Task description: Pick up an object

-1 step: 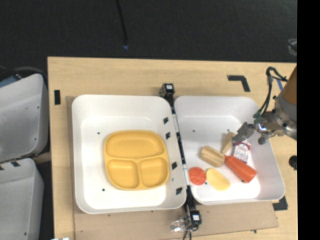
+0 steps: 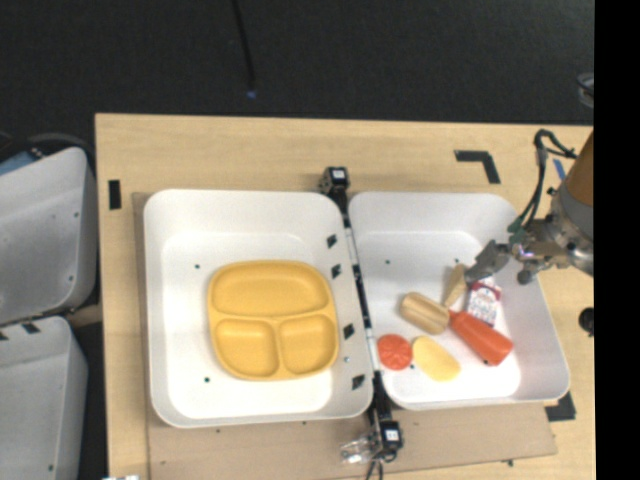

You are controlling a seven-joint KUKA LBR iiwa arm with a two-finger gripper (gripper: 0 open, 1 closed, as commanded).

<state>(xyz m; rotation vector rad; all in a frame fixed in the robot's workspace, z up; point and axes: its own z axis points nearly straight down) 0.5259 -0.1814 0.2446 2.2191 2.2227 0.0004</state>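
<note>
The right bin (image 2: pixel 420 218) holds several toy foods near its front. A tan bread roll (image 2: pixel 424 313) lies beside a red round piece (image 2: pixel 395 352) and a yellow lemon-like piece (image 2: pixel 436 359). An orange-red carrot-shaped piece (image 2: pixel 483 339) lies at a slant, with a white and red packet (image 2: pixel 484 302) and a tan stick (image 2: pixel 456 287) just behind it. My gripper (image 2: pixel 490 261) reaches in from the right, low over the bin's right side, right behind the packet and the stick. I see nothing held in it.
The left bin (image 2: pixel 180 228) holds a yellow divided plate (image 2: pixel 272 318). A ridge with black clips (image 2: pixel 352 288) separates the two bins. The arm's wrist and cables (image 2: pixel 560 218) hang over the right bin's right rim.
</note>
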